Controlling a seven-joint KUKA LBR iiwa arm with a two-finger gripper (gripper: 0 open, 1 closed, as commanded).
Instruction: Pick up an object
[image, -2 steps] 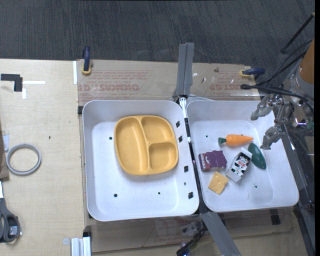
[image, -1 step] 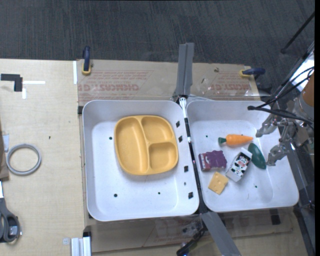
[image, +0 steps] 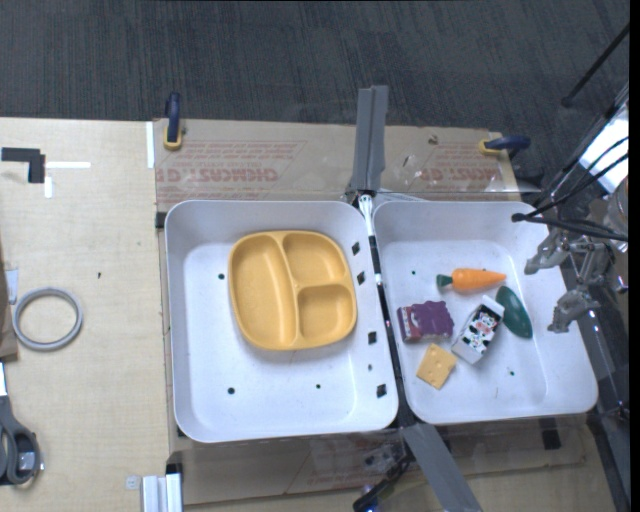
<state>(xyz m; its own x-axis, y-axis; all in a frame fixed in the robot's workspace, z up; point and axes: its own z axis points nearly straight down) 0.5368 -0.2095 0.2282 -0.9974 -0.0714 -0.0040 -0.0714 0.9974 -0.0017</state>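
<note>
The right bin (image: 560, 385) holds a toy carrot (image: 478, 279), a dark green pod-shaped piece (image: 517, 312), a small white carton (image: 479, 331), a purple box (image: 428, 320) and a yellow cheese wedge (image: 435, 367). In the left bin (image: 200, 380) lies a yellow divided plate (image: 293, 290). My gripper (image: 553, 288) hangs over the right bin's right side, just right of the green piece. Its two metal fingers stand apart, open, with nothing between them.
A grey tape roll (image: 45, 318) and scissors (image: 18, 455) lie on the bench at far left. Clamps (image: 173, 122) hold cardboard behind the bins. A grey post (image: 371, 130) rises at the back between them. Cables cross the upper right.
</note>
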